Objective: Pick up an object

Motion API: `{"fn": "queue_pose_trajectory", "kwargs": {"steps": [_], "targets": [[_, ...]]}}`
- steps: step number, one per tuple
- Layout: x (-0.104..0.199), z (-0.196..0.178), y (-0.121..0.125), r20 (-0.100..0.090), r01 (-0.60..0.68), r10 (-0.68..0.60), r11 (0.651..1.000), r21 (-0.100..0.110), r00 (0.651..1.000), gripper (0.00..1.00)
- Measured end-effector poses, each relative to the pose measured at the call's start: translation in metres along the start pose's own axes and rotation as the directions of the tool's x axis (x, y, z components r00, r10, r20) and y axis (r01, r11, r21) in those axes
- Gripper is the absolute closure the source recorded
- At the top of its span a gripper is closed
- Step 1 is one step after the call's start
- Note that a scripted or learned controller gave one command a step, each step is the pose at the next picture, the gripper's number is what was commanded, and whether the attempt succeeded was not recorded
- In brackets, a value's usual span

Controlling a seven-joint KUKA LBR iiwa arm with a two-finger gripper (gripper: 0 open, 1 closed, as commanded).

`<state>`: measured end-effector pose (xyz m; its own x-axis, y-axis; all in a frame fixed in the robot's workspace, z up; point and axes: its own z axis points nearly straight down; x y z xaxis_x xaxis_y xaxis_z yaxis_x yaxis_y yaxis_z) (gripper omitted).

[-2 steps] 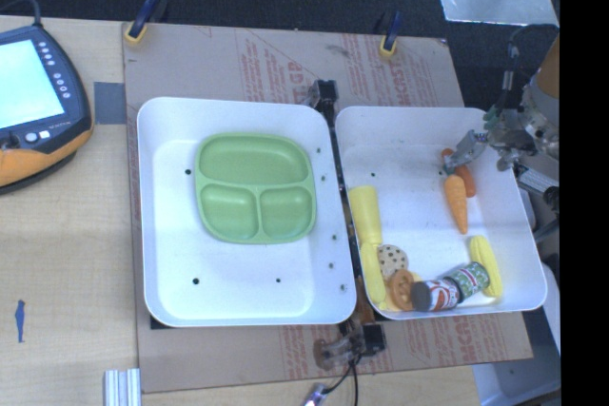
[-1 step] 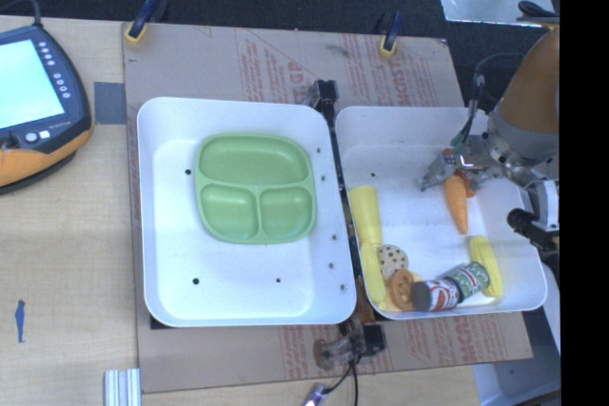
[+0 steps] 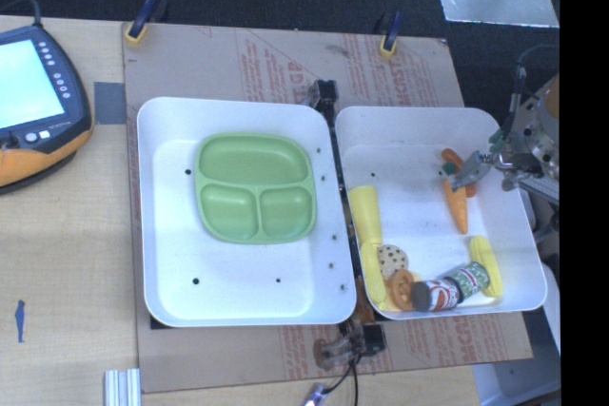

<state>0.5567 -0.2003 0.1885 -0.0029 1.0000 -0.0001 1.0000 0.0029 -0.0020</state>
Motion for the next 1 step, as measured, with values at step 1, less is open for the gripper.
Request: {"fn": "queue_pose_trajectory", "kwargs": {"steps": [1], "targets": [[-0.0106, 0.0979, 0.0453, 0.001, 0.005, -0.005, 1.0, 0.004, 1.0, 0.0]]}}
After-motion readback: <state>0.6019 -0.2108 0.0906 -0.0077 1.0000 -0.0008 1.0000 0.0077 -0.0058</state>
